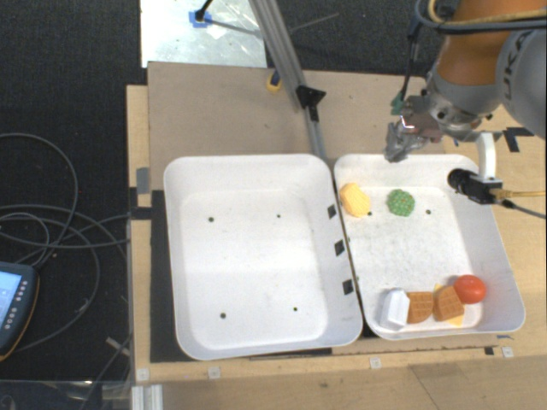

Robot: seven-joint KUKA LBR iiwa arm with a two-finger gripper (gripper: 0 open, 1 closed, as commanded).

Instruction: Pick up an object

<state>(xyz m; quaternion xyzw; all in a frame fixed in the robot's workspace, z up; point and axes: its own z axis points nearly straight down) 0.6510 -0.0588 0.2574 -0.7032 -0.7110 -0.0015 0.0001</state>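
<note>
My gripper (397, 149) hangs over the far rim of the right bin (504, 272), above and just behind a green bumpy ball (400, 202). A yellow lump (354, 199) lies to the left of the ball, near the bin's left wall. Along the near edge sit a white block (393, 307), two orange-brown wedges (433, 305) and a red ball (469, 289). Nothing shows between the gripper's fingers.
The left bin (184, 254) lies beside the right one, its rim touching. A grey slanted pole (286, 54) with a black clamp stands behind the bins. Cables and a handheld screen (15, 301) lie on the dark floor at the left.
</note>
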